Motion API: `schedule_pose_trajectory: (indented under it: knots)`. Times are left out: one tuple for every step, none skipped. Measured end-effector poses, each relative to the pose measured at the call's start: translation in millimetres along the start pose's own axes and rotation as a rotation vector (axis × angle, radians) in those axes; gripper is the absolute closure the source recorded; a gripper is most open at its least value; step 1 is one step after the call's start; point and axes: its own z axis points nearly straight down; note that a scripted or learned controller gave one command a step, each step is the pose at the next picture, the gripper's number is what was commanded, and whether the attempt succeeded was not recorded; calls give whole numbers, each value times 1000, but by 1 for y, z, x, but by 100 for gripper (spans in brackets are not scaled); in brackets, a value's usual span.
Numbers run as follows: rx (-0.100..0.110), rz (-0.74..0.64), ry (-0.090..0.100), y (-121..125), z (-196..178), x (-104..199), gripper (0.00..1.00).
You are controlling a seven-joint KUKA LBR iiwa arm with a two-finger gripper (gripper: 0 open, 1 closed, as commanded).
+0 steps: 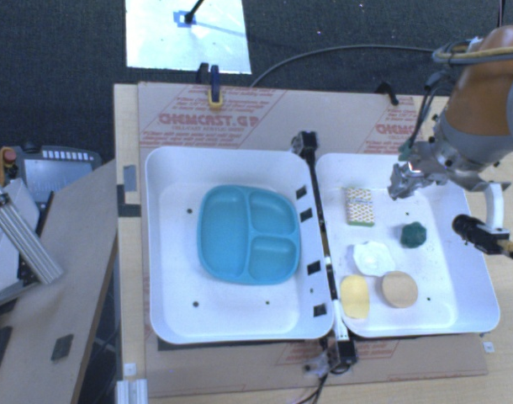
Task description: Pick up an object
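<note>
- Nothing is picked up yet: every object in the right bin lies on the bin floor, none lifted.
- The gripper hangs over the bin's upper part, above and to the right of the patterned sponge and up-left of the dark green lump; it touches neither, as far as this slanted view shows.
- I cannot tell how the gripper is set; it is too small and blurred, and nothing shows in it.
- The white piece, the yellow piece and the tan round piece sit clustered toward the bin's near side.
- The left bin carries a blue divided plate.
- Left to do, in my judgement: descend onto one object, close, and lift it clear.
</note>
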Motion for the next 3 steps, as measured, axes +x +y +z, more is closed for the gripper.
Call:
schedule_pose_trajectory:
  knots:
    - [5, -5, 3, -10, 9, 51, 100]
    - [4, -5, 2, -10, -1, 107, 100]
    - [6, -6, 3, -15, 13, 162, 100]
